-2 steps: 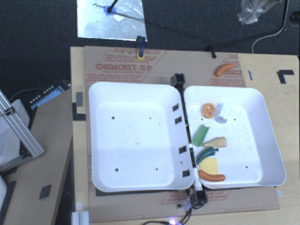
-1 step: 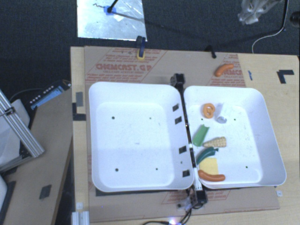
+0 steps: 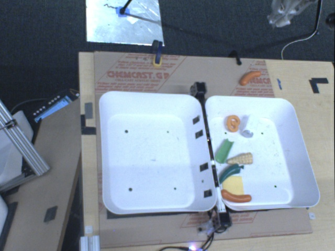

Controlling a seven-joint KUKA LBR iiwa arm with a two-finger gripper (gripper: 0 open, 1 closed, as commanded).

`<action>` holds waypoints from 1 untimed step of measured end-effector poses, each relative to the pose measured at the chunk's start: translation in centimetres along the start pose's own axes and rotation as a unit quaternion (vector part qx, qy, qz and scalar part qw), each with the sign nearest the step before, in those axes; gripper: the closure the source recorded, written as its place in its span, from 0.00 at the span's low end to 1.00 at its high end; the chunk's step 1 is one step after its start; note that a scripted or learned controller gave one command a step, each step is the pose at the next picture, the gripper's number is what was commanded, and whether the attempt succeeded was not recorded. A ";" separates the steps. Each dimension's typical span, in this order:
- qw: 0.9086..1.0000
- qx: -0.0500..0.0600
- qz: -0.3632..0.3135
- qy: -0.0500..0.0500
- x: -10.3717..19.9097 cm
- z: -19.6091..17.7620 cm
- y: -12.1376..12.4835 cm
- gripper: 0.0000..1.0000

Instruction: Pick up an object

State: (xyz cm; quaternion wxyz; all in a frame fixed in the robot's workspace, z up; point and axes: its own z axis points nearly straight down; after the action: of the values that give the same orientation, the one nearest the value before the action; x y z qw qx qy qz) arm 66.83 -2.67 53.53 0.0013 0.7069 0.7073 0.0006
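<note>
You see the gripper at the upper right of the frame, high above the bench and well apart from both bins; it is blurred, so you cannot tell how its jaws stand or whether anything is between them.

The right bin holds all the loose objects, gathered along its left side near the divider. At the top of that cluster you find an orange ring with a small pale grey piece just beside it to the right. Below them lies a green cylinder, tilted, and next to it a yellow corn cob. Under the cob sits a dark green pepper, then a yellow block, and at the bottom an orange sausage lying roughly level near the bin's lower wall.

The left bin sits just beside the right one. Another orange sausage rests on the cardboard above the right bin, outside it.
</note>
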 end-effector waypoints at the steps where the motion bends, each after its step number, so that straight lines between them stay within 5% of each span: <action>1: 1.000 0.000 0.001 0.000 -4.5 0.0 0.0 1.00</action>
State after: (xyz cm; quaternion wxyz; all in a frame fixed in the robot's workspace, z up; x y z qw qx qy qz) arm 66.81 -7.17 53.55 0.0016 0.7076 0.7066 0.0006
